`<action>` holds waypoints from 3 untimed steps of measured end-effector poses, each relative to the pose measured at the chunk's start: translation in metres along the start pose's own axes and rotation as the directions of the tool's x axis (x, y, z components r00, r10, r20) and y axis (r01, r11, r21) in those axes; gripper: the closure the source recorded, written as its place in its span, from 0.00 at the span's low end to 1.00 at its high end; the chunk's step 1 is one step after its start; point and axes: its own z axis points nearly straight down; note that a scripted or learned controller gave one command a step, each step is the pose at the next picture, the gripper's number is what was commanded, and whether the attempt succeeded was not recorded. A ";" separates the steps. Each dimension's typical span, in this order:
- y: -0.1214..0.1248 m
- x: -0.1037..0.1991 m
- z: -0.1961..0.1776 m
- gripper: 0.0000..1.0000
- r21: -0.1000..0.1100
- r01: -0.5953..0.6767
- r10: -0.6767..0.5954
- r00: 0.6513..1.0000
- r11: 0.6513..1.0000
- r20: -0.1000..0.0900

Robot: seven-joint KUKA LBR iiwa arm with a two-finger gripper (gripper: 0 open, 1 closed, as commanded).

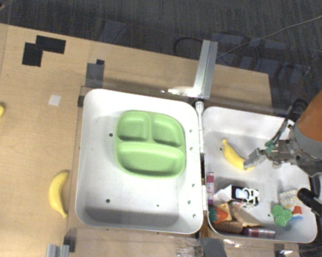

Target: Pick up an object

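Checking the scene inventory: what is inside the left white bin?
The left white bin holds one green sectioned plastic tray, lying flat with three bare compartments. Whatever lies beneath the tray is covered.

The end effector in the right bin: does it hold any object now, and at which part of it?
Nothing is held. The end effector hangs just right of the small banana, with nothing between its tips.
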 end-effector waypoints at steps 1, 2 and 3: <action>0.044 0.056 0.048 0.00 -0.010 0.110 -0.110 0.994 0.994 0.002; 0.047 0.057 0.035 1.00 -0.019 0.112 -0.112 0.994 0.994 0.002; 0.049 0.058 0.023 1.00 -0.025 0.114 -0.114 0.994 0.993 0.003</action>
